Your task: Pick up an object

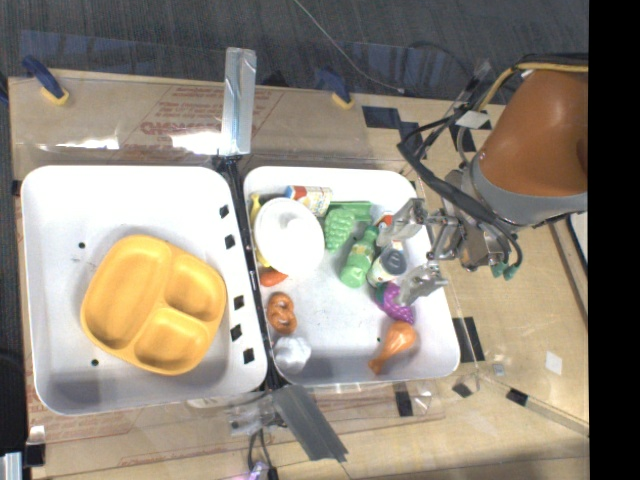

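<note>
The right bin carries the clutter; the left bin carries a yellow divided tray. The arm reaches over the right bin's right edge. Its gripper hangs with fingers spread apart, gripping nothing, one finger toward the bin's far edge, one nearer. A small grey-capped object sits roughly between them, a green bottle just to its left and purple grapes just beneath the near finger.
</note>
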`<state>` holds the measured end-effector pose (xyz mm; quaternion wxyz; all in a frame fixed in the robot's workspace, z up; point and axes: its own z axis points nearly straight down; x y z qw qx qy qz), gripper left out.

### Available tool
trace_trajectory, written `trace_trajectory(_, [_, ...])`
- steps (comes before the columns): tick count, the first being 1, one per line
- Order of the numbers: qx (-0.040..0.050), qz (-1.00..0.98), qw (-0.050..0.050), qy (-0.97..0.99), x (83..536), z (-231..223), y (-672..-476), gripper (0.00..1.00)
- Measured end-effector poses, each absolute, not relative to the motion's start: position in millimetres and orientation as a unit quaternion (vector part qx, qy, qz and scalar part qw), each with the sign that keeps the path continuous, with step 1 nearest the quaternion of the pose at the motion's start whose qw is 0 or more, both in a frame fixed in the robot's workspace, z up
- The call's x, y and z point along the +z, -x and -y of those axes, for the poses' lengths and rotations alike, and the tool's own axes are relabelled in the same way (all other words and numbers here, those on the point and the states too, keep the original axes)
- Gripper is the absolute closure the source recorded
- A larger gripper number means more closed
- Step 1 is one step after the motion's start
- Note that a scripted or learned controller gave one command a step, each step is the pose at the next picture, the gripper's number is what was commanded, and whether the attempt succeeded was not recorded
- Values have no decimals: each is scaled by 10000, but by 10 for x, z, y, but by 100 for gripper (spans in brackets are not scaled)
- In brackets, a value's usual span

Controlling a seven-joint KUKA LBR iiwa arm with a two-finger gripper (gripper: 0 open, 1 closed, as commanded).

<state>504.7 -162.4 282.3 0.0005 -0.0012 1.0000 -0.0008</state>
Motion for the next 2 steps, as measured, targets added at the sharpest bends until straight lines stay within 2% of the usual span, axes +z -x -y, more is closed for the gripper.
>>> trace_trajectory(1, [9, -10000, -28, -7, 1908, 2107, -5099, 0])
trace_trajectory(2, [-9, -10000, 24, 26, 927, 1894, -4786, 0])
